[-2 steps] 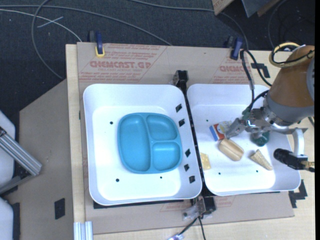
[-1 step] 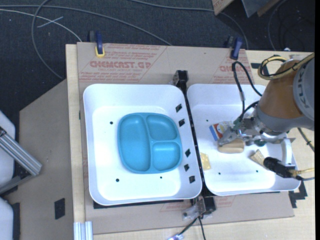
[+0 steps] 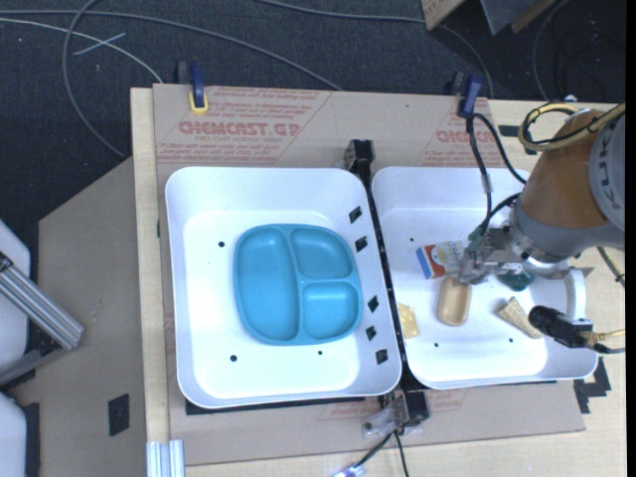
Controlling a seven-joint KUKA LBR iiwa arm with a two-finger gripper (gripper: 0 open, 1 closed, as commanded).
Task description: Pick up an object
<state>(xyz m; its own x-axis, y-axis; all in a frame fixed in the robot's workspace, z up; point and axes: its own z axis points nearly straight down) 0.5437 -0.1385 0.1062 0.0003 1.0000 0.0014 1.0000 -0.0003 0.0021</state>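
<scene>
In the right bin [image 3: 452,363] a tan, rounded object [image 3: 454,303] lies near the middle. A small red, white and blue card [image 3: 431,260] sits just up and left of it. A small yellow piece [image 3: 406,321] rests by the bin's left wall, and a pale wedge [image 3: 516,314] lies to the right. My gripper [image 3: 470,264] hangs low over the bin, right above the tan object's top end and beside the card. Nothing can be seen between its fingers.
The left bin [image 3: 199,296] holds a blue divided plate [image 3: 297,282]. Black clips [image 3: 360,154] join the bins along the middle wall. The arm's grey and orange body [image 3: 566,192] covers the right bin's upper right part. Cables run across the bench's top.
</scene>
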